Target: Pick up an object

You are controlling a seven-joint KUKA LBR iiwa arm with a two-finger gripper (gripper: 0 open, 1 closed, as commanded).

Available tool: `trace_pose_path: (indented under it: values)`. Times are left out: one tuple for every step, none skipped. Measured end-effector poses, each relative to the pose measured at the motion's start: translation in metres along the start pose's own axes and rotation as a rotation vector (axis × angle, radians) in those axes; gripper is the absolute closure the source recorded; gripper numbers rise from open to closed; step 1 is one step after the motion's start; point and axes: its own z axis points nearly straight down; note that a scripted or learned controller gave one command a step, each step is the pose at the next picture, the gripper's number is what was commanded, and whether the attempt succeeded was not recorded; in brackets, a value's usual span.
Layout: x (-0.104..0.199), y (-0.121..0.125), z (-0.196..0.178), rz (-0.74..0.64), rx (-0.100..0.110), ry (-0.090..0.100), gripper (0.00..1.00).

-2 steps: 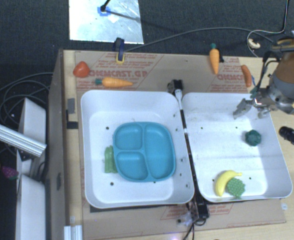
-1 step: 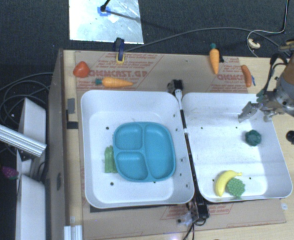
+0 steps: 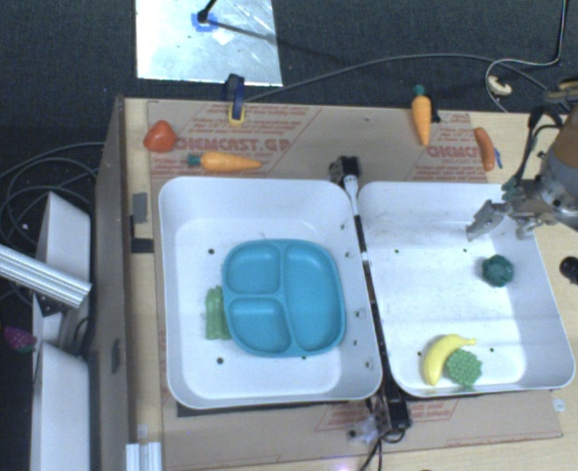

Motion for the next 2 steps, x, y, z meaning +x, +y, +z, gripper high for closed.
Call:
trace_pose_path:
  values:
    - [0.000,0.008,0.011,0.000,0.000,0.000,0.00]
    - [0.000,0.003,-0.003,0.002,-0.001,0.000,0.00]
